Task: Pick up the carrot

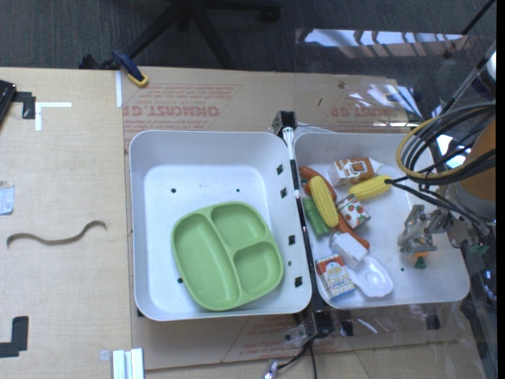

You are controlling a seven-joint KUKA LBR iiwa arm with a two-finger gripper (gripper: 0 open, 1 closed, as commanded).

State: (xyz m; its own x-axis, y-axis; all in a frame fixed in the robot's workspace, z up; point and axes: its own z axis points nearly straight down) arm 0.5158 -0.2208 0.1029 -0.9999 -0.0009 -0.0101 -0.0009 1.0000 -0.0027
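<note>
The carrot (421, 255), a small orange piece with a green end, is at the right side of the right bin (442, 287). My gripper (418, 243) reaches in from the right, low over the bin floor, and is shut on the carrot. The orange part sits between the grey fingertips (410, 235) and the green end pokes out below them. Cables and the arm's body hide the bin's right wall.
The right bin's left half holds two corn cobs (322, 196) (369, 186), small food boxes (353, 168), a green piece (316, 215), a long orange-red piece (353, 233) and white items (371, 277). The left bin holds a green divided plate (227, 253).
</note>
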